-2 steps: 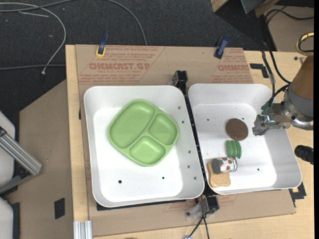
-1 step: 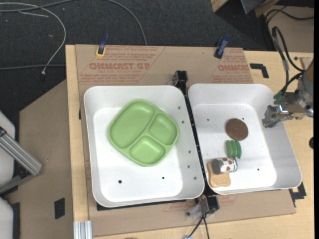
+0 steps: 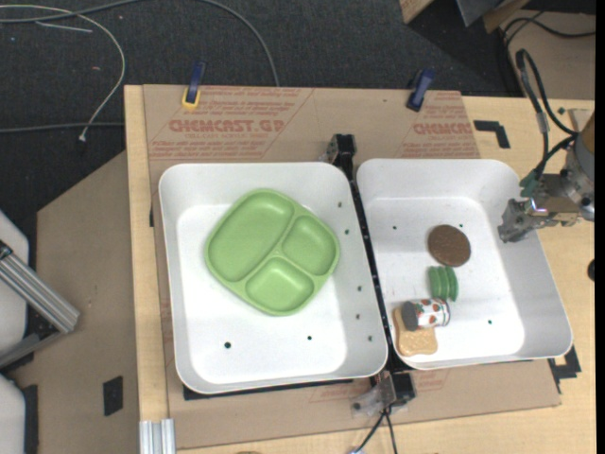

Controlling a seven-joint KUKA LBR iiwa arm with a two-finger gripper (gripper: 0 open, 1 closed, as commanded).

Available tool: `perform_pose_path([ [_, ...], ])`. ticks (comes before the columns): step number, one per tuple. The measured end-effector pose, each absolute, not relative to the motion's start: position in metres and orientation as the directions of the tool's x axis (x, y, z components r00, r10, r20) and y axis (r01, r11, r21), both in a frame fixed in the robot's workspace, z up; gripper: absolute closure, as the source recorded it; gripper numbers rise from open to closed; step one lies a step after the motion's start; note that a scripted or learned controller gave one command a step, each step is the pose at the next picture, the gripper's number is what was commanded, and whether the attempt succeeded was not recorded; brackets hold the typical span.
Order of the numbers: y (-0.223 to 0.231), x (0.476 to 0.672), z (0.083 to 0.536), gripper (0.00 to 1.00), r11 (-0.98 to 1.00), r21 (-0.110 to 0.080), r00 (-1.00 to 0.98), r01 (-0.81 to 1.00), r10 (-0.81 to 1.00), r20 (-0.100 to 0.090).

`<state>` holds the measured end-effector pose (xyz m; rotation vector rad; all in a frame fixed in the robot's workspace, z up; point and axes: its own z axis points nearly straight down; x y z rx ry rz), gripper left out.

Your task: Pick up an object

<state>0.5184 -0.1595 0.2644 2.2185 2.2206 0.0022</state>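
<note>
Your candidates lie in the right bin (image 3: 492, 187): a brown disc (image 3: 449, 245), a green piece (image 3: 442, 283), a small red-and-white toy (image 3: 427, 314) and a tan slab (image 3: 417, 341). The gripper (image 3: 520, 218) hangs over that bin's right rim, carrying nothing; whether its jaws are apart, you cannot tell. You are in the approach step: next, move left over one object and descend.

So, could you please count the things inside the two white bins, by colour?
Green: 2, the divided plate and a small ridged piece
Brown: 1, a round disc
Tan: 1, a flat piece
Mixed colours: 1, a small item
Total: 5
</note>
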Motion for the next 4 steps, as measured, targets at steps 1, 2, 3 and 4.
perform_pose_path([
  [1, -0.113, 0.529, 0.252, 1.0, 0.005, -0.003, -0.005, 1.0, 1.0, 0.003],
  [2, -0.061, 0.544, 0.241, 1.0, 0.006, -0.003, -0.006, 1.0, 1.0, 0.004],
  [3, -0.005, 0.55, 0.248, 1.0, 0.007, 0.002, -0.007, 1.0, 1.0, 0.002],
  [4, 0.039, 0.554, 0.237, 1.0, 0.004, -0.003, -0.004, 1.0, 1.0, 0.002],
])
